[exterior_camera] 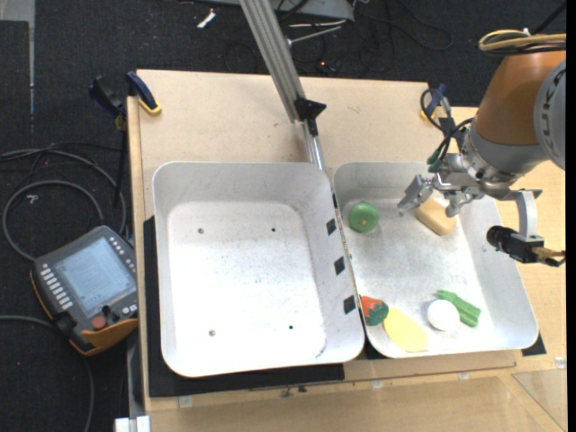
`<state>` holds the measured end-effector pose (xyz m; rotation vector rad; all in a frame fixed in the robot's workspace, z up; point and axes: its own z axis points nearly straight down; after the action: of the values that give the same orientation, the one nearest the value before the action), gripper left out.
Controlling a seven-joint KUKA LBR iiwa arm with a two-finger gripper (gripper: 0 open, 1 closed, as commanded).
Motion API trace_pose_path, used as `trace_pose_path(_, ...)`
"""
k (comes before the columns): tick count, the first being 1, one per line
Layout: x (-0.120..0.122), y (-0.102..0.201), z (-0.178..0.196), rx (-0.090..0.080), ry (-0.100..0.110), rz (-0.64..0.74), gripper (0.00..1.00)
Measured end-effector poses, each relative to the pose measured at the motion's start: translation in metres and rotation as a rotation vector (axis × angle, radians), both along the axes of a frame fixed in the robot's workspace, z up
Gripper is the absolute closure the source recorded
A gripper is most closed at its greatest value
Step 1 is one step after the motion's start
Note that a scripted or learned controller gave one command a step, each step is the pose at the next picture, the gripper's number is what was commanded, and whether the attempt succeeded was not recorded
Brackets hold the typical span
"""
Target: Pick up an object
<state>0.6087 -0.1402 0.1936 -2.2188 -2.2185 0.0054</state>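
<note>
A: Gripper (438,196) — fingers spread apart, straddling the tan block (436,219), clamped on nothing yet.

B: Block's spot?

A: Directly beneath the gripper, long axis slanting down-right. Right of the green ball (363,216), well above the white ball (442,314), inside the right bin (504,282).
</note>
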Motion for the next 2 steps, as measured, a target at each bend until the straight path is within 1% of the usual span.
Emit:
trace_pose_path(1,0.004,-0.003,-0.045,0.000,-0.001,0.000,0.00)
trace_pose_path(2,0.006,-0.003,-0.032,-0.001,-0.007,0.000,1.00)
